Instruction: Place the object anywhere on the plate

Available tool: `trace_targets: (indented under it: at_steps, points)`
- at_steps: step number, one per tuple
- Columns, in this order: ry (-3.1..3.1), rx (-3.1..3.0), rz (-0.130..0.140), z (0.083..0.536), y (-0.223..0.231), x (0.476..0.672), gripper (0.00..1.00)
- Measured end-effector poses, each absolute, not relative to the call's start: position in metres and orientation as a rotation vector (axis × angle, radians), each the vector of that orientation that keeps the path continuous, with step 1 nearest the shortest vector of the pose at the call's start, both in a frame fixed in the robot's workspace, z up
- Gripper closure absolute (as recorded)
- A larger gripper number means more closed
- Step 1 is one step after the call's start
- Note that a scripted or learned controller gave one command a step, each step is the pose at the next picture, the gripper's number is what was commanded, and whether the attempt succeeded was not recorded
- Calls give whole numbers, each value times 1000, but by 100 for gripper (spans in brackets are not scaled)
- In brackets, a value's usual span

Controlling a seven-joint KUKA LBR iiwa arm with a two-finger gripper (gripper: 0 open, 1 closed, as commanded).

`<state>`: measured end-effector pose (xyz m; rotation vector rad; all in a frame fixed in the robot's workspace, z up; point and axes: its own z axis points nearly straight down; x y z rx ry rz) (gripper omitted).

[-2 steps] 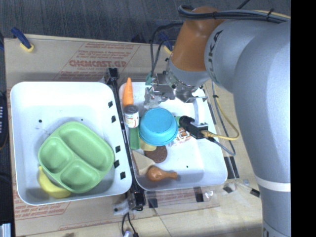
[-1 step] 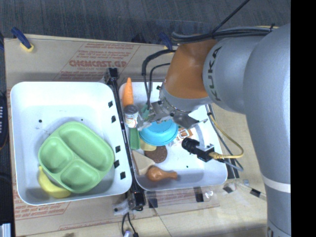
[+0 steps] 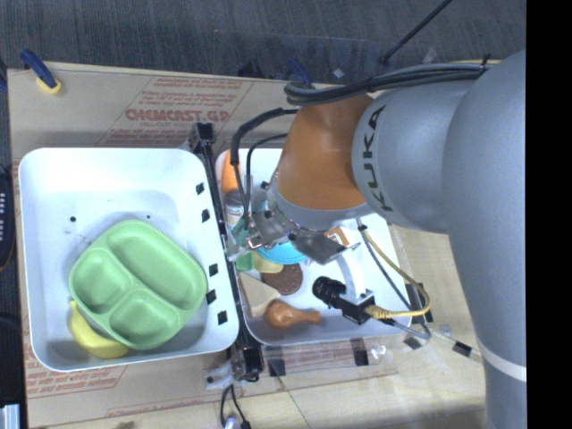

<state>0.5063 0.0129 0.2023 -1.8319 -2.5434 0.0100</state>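
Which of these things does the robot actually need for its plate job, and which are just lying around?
For the job:
- green plate
- arm
- toys in the right bin, such as the brown drumstick

Lying about:
- yellow thing under the plate
- blue clamp

- Plate (image 3: pixel 138 280) in left bin (image 3: pixel 54 177), toward 6 o'clock, lying over a bowl (image 3: pixel 89 338).
- Drumstick (image 3: pixel 288 313) in right bin (image 3: pixel 308 333), at 6 o'clock from the arm (image 3: pixel 375 164).
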Motion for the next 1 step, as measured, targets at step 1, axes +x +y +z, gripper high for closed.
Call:
trace_targets:
  at_steps: [1]
  points:
    - [-2541, -1837, 11, 202, 11, 506, 0]
